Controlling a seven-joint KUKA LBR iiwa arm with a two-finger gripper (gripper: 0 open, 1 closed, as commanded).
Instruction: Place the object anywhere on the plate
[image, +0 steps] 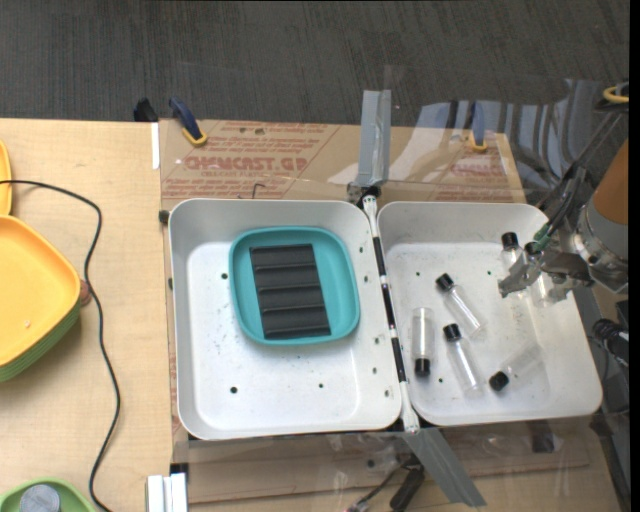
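Low over the right bin (560, 400), arm reaching in — fingers (522, 272) state unclear, 5 vials (457, 301) nearby

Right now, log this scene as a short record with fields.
left bin: holds a teal plate with a dark ribbed insert
right bin: several clear vials with black caps, lying loose
end effector: low over the right bin's far right side
plate: no vial on it
bench left: yellow dishes, black cable
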